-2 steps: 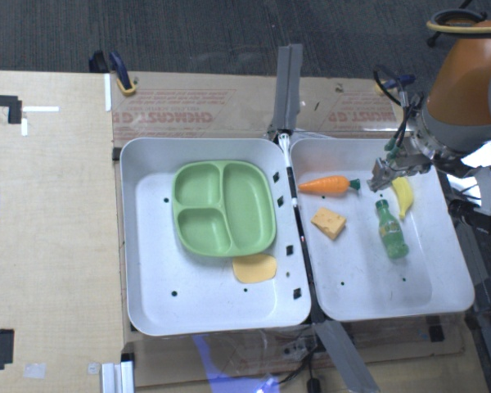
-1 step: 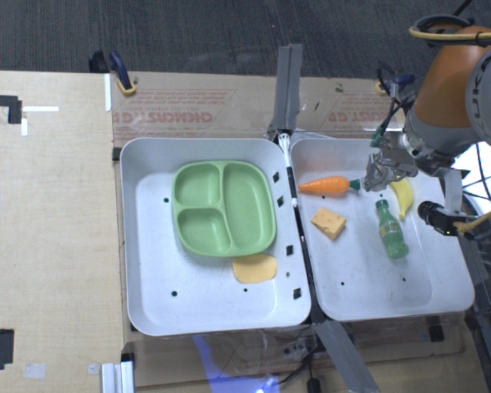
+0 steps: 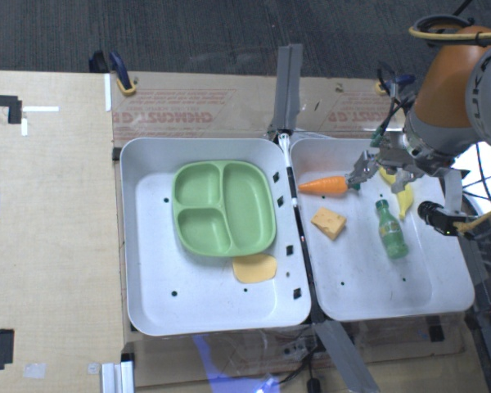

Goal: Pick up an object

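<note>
My gripper [image 3: 382,169] hangs low over the back of the right bin [image 3: 442,301], under the grey arm with its orange band [image 3: 448,65]. A yellow banana [image 3: 404,200] lies partly beneath it. An orange carrot [image 3: 323,187] lies just left of the gripper, its tip close to the gripper's left side. A yellow cheese wedge [image 3: 329,223] sits in front of the carrot. A green bottle [image 3: 390,231] lies on its side to the right of the cheese. Nothing is visibly lifted off the bin floor.
The left bin [image 3: 147,293] holds a green divided plate [image 3: 225,209] and a flat orange-yellow piece [image 3: 254,268] at the plate's front edge. A grey divider post [image 3: 287,88] rises between the bins at the back. A black cable fitting [image 3: 439,217] hangs at the right bin's right wall.
</note>
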